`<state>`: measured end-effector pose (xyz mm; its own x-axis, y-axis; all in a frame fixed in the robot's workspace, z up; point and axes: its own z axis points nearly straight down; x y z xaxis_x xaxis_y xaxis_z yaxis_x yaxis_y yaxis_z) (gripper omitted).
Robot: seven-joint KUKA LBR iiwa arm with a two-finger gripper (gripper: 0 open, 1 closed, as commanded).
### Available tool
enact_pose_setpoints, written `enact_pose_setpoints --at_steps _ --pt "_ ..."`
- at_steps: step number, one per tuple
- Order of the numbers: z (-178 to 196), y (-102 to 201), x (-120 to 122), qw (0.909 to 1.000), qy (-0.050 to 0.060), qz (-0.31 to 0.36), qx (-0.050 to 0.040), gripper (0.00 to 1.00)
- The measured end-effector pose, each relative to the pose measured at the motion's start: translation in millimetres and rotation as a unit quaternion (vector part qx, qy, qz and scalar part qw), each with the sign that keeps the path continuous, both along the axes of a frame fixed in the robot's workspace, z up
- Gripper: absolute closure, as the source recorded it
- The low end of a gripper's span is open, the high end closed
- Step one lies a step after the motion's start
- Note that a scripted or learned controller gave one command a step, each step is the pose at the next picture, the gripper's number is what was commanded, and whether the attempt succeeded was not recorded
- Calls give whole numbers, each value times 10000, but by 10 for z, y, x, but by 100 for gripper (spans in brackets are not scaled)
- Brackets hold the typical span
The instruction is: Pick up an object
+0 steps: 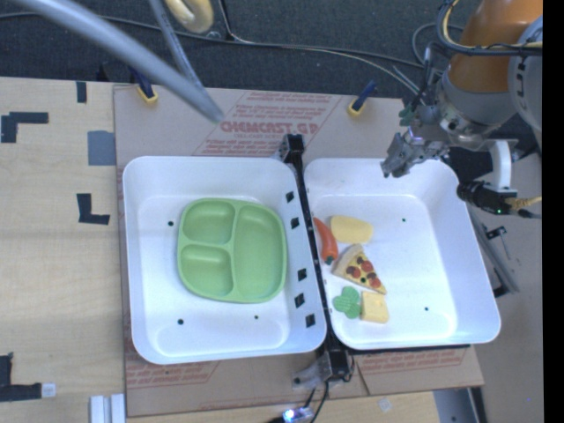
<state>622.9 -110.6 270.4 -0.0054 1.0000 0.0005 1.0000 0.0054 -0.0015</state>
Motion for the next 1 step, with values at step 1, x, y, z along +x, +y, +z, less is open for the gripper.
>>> enact_pose_setpoints --at_steps 1 --pt "-123 533 91 10000 3 -4 -4 100"
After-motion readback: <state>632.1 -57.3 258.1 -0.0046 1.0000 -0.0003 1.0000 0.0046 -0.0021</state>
